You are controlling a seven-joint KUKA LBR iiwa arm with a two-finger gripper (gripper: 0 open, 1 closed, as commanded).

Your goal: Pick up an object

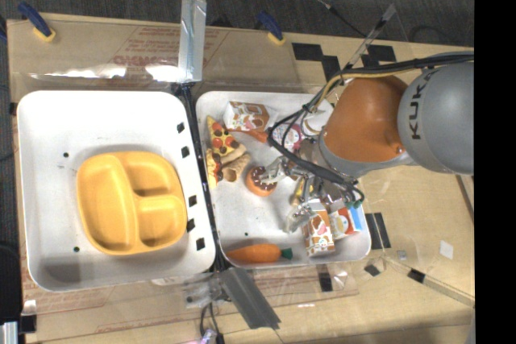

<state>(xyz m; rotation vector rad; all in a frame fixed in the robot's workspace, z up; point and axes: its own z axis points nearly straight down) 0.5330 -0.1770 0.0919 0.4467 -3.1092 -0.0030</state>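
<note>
The right bin (242, 225) holds several toy foods. A pizza slice (220, 143) lies by its left wall, with a small printed carton (246, 116) at the back. A round brown pastry (260, 180) sits in the middle and an orange carrot (254, 254) lies along the front wall. Two small cartons (321, 231) stand at the front right. My gripper (301, 200) hangs low over the bin's right half, between the pastry and the cartons, wrapped in cables. The orange wrist band (363, 125) hides what lies under it.
The left bin (48, 125) holds a yellow divided tray (129, 200). A metal clamp strip (193, 36) stands at the back between the bins, and another (246, 296) at the front. Blue clips (36, 20) pin the cardboard base.
</note>
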